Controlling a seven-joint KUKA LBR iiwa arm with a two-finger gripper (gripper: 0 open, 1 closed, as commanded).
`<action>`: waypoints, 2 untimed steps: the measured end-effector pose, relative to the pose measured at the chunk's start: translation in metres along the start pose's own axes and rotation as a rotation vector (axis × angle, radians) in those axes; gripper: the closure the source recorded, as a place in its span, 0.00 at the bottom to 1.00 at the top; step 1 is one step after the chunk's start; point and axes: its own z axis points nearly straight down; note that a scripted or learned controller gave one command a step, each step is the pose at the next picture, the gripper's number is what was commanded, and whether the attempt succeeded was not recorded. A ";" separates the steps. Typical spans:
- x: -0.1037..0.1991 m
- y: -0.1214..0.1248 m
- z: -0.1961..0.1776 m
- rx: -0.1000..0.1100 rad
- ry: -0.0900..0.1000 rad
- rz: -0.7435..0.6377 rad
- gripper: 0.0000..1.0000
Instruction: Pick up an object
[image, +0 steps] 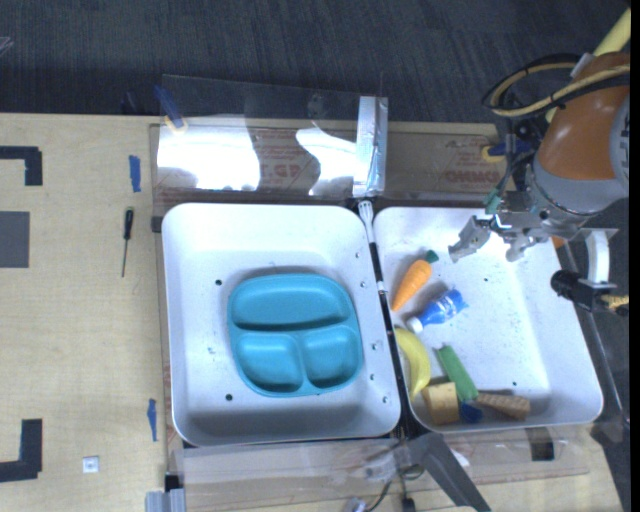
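Fingers of the gripper (497, 237) stand apart with nothing between them, hovering at upper right of the frame. Left of centre, a blue divided tray (294, 331) lies in the left bin (190, 250). Right of the divider, the carrot (412, 281), blue tube (439, 308), banana (414, 359), green stick (456, 371) and wooden block (441, 402) crowd together; a descent there would likely nudge neighbours or pinch two things.

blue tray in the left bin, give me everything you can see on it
The blue tray looks like smooth moulded plastic, a rounded rectangle with three compartments: one long one across the far side and two smaller ones on the near side. It lies flat and right side up, slightly skewed, near the middle of the left bin. It rests on the bin floor, and nothing else touches it. Its compartments hold nothing.
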 end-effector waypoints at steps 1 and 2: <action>0.022 0.038 0.107 -0.008 -0.002 -0.132 0.00; 0.010 -0.018 0.110 -0.005 -0.002 -0.141 0.00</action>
